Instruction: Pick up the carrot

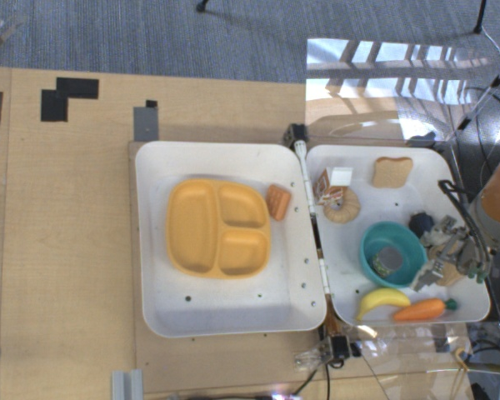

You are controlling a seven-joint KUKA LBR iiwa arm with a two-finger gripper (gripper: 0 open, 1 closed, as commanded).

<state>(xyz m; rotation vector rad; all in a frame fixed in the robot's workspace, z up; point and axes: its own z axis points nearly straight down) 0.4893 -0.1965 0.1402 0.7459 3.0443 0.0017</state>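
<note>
The carrot [420, 309] lies flat along the near rim of the right bin [467, 186], its orange body pointing toward the banana [382, 299], which touches it or nearly so, and its green tip toward the bin's right corner. Just behind the carrot sits the teal bowl [391, 254], leaving only a narrow strip between bowl, banana and rim. The gripper [447, 265] hangs beside the bowl's right edge, above and slightly right of the carrot, apart from it; its fingers look spread a little with nothing between them, though the metal parts blur together. Behind the bowl, a round cookie-like piece [342, 208] and a small carton [332, 187] sit by the wall that divides the bins, and a slice of toast [392, 172] rests near the far rim, with bare floor around it. Left of the carrot's bin, the left bin [233, 311] carries a yellow divided plate [218, 227] with a small orange-brown item [278, 201] at its right edge, and open white floor nearer the camera. Both bins rest on a pale wooden bench [62, 248]; grey carpet [150, 23] runs behind it.
</note>
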